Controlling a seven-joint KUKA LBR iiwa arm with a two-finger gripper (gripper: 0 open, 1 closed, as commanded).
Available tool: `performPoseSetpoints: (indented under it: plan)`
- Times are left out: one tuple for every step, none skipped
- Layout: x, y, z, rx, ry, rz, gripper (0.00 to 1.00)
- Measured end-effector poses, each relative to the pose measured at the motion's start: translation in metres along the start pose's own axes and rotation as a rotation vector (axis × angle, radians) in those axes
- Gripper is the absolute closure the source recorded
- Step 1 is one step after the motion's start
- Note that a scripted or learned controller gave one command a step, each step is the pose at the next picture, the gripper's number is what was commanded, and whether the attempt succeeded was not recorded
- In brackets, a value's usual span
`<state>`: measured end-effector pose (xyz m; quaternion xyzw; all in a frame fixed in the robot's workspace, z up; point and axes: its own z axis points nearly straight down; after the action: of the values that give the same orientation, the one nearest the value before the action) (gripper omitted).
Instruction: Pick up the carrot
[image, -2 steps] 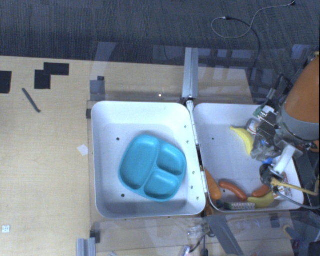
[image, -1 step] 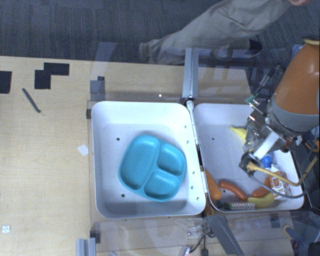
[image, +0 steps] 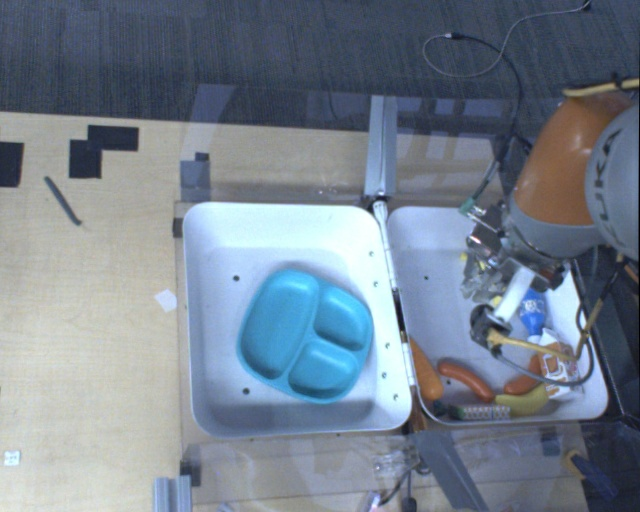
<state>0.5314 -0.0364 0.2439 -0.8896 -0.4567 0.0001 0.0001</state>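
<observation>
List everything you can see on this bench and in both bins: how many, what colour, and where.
bins: two, white, side by side on the bench
plate: one, blue, three compartments, in the left bin
carrot: one, orange, right bin, against its left wall, low in the view
sausage: one, red-orange, right bin, just right of the carrot
banana: one, yellow, right bin, along its lower edge
bottle-like thing: one, white and blue, right bin, too small to name
tape patches: two, black, bench upper left
stick: one, dark grey, bench left
arm: one, grey and orange, from the right
gripper: one, over the right bin
</observation>
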Motion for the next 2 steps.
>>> performPoseSetpoints:
  plan:
    - [0.011,0.018,-0.181,-0.006,0.003,-0.231,1.0]
    - [0.006,-0.023,-0.039,0.0,0.002,0.606,1.0]
